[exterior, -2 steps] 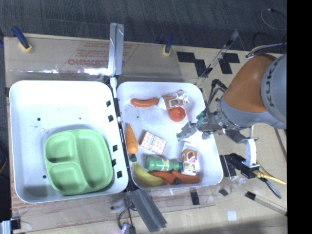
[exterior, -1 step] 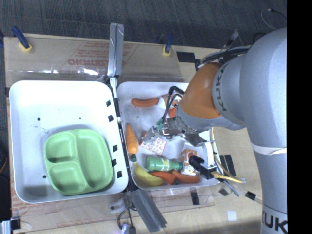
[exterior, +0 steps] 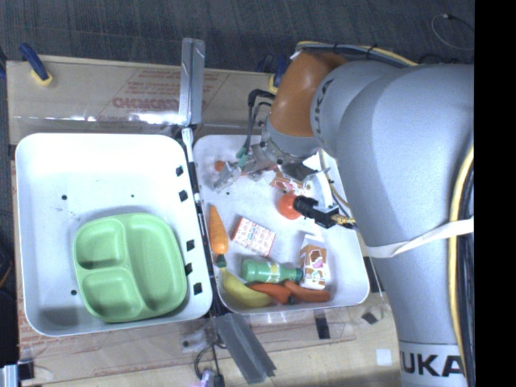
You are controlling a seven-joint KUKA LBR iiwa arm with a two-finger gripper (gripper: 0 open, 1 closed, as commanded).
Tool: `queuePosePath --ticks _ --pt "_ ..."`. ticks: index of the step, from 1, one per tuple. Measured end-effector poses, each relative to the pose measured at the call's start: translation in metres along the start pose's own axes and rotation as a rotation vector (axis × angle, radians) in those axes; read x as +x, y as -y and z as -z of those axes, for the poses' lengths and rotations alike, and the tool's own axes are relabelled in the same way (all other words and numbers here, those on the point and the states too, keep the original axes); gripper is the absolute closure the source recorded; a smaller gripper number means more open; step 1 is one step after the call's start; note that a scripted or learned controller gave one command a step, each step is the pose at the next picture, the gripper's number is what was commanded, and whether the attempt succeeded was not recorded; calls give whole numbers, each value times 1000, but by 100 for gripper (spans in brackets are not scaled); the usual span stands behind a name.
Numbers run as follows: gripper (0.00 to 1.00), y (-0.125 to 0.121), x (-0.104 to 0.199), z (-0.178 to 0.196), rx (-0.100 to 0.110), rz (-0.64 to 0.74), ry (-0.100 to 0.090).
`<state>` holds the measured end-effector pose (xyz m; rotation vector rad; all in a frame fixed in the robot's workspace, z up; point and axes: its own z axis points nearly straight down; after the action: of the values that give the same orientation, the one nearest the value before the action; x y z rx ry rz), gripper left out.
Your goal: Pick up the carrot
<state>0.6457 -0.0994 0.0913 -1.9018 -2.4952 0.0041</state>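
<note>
The carrot [exterior: 218,229] is orange with a small green end and lies lengthwise against the left wall of the right bin [exterior: 353,258]. My gripper [exterior: 229,170] hangs low over the far left part of that bin, a short way beyond the carrot's upper tip and apart from it. A tiny orange piece [exterior: 219,166] shows right beside the gripper's tip. The grey arm with its orange band [exterior: 300,95] covers the bin's far right corner.
The right bin also holds a patterned snack packet [exterior: 253,236], a red-orange round fruit [exterior: 288,206], a green bottle [exterior: 270,272], a banana [exterior: 242,292], a small carton [exterior: 314,265] and a long orange-red vegetable [exterior: 297,293]. A green divided plate [exterior: 127,266] sits in the left bin [exterior: 48,168].
</note>
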Motion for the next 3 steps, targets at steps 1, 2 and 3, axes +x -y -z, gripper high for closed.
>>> queuePosePath --ticks 1,2,3 --pt "0 26 -4 39 -2 41 1" --pt "0 73 17 0 -3 190 2" --pt "0 166 4 0 -3 279 0"
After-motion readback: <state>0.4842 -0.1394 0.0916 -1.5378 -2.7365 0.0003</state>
